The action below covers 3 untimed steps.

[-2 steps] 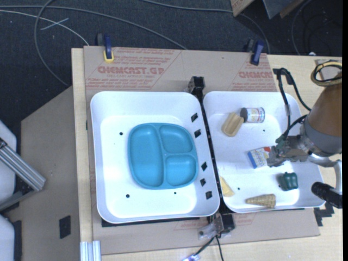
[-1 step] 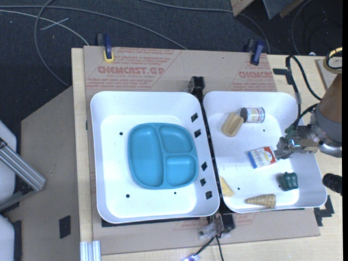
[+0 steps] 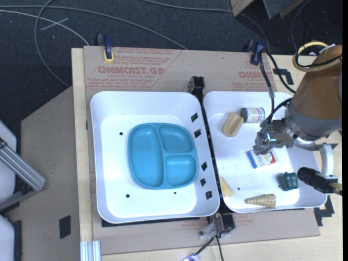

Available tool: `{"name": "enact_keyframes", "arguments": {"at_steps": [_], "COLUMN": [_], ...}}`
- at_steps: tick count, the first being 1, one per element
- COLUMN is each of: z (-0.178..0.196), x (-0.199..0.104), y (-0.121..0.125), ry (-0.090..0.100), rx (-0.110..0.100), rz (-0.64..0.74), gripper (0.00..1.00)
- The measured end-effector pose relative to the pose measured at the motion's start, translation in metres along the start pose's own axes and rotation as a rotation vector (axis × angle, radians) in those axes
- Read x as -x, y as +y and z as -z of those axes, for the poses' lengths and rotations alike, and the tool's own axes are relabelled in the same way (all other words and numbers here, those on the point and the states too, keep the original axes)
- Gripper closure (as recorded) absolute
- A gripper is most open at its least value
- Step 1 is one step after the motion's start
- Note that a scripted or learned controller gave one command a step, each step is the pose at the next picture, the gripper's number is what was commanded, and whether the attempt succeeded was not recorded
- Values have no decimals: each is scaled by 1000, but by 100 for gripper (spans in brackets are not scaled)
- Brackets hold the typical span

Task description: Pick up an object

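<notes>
White bin on the right [image 3: 304,200], with the hand [image 3: 265,141] low over its middle, arm reaching in from the right side. Directly beneath the hand and slightly nearer the camera: a small flat card or packet [image 3: 261,159], white with blue and red print, seemingly touching or just under the fingertips. Hard to tell how wide the hand stands, or whether anything sits between its fingers; too small and too dark to judge.

Long axis of the packet apparently running slantwise, from the hand's lower left toward its right. Probably the target, being nearest by far.

Beyond the hand, toward the far wall: a small jar on its side [image 3: 253,114], and left of that a tan block [image 3: 232,124]. On the near side, well apart: a cone-shaped piece [image 3: 261,200], a yellow wedge [image 3: 225,187], and a dark green object [image 3: 287,180] off to the right. Far left, in the other bin: a blue divided plate [image 3: 162,155].
</notes>
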<state>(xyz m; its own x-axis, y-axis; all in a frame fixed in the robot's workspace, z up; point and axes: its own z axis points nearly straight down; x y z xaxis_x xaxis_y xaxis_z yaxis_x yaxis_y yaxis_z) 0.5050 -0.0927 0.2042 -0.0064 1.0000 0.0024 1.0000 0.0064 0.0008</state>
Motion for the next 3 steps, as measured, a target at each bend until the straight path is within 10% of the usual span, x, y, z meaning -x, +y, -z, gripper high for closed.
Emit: {"name": "enact_keyframes", "arguments": {"at_steps": [3], "z": [0], "x": [-161], "y": [62], "ry": [-1], "rx": [1], "rz": [0], "gripper": [100]}}
